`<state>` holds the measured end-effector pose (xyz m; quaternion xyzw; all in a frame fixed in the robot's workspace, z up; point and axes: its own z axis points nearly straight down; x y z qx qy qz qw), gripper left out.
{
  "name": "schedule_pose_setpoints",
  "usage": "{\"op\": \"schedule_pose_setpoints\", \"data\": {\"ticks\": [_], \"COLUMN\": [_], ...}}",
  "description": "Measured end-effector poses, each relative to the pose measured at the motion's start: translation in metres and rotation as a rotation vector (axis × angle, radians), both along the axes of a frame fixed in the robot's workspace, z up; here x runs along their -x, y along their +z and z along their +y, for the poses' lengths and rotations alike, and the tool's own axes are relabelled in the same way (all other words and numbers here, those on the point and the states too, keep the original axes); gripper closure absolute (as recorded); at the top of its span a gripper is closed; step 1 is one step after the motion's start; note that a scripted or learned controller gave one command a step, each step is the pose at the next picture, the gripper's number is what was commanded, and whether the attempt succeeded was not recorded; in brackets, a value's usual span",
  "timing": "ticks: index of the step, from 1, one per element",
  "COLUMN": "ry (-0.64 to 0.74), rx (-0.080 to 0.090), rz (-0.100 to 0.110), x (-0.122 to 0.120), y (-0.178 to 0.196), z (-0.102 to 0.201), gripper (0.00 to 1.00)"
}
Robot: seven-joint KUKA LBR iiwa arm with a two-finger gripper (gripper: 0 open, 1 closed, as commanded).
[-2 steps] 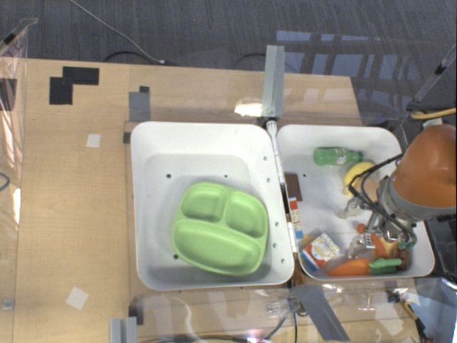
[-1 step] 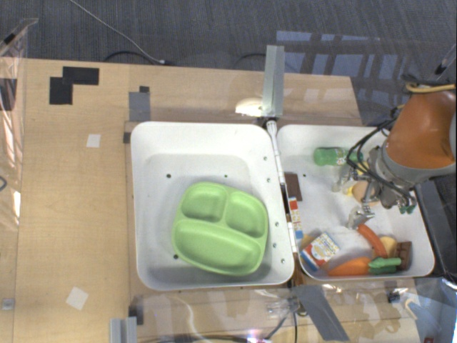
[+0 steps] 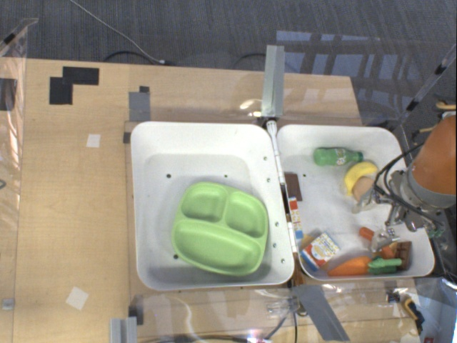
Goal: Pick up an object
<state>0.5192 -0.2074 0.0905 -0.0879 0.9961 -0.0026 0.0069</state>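
The gripper (image 3: 389, 236) hangs low over the near right corner of the right bin (image 3: 335, 140), its metal fingers pointing down into the clutter there; whether they are apart or together I cannot tell, and nothing is visibly between them; the grey arm with its orange band (image 3: 435, 164) comes in from the right above it. Just beside the fingers lie a small orange-red piece (image 3: 366, 233), a dark brown block (image 3: 403, 252), a green-topped carrot (image 3: 351, 266) and a small printed carton (image 3: 323, 247); further off rest a yellow banana (image 3: 359, 175) and a green bottle (image 3: 337, 156). The likeliest target is in that corner cluster, where things touch or overlap; a close could catch two at once, or nudge one against the bin wall and slip off. The toys look smooth, rounded, hard plastic, so a pinch off-centre may squirt them away. The left bin (image 3: 150, 191) holds a glossy lime divided plate (image 3: 220, 227), well apart.
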Motion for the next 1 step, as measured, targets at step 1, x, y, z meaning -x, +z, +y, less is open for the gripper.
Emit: {"op": "schedule_pose_setpoints", "data": {"ticks": [1], "ry": [0.041], "rx": [0.001], "rz": [-0.006], "x": [0.0188], "y": [0.0003], "z": [0.0020], "gripper": [0.00]}}
